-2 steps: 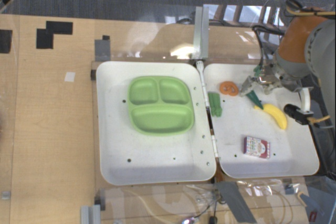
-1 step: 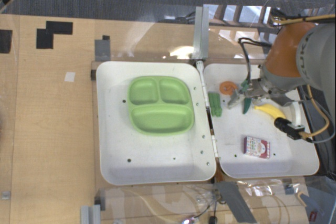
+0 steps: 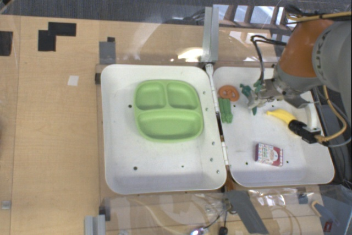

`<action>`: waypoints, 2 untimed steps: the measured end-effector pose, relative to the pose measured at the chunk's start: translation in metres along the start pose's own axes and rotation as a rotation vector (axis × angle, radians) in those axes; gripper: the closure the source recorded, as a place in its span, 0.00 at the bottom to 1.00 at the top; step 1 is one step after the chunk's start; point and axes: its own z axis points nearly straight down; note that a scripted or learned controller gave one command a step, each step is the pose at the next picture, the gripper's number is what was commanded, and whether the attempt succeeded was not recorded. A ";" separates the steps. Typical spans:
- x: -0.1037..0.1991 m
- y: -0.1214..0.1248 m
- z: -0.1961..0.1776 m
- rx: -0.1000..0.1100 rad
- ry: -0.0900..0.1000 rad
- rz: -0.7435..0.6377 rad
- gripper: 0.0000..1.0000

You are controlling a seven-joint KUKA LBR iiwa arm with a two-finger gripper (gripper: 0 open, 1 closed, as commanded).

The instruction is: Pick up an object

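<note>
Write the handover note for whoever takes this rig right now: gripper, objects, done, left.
Gripper: low in the right bin, near its upper left part; finger state unreadable.
Right bin: brown round piece and green piece by the left wall, yellow banana-like item just right of the gripper, small red-and-white packet toward the front.
Left bin: green divided tray.
Done: no lift seen.
Left: grasp one object and raise it.

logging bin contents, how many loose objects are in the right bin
4: green pickle-shaped toy at left wall, brown round toy above it, yellow banana toy mid-right, red-white small box near front. Arm may hide more.
</note>
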 end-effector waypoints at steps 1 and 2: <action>0.074 -0.001 -0.099 0.015 0.000 0.000 1.00; 0.092 -0.022 -0.104 0.018 0.001 -0.084 1.00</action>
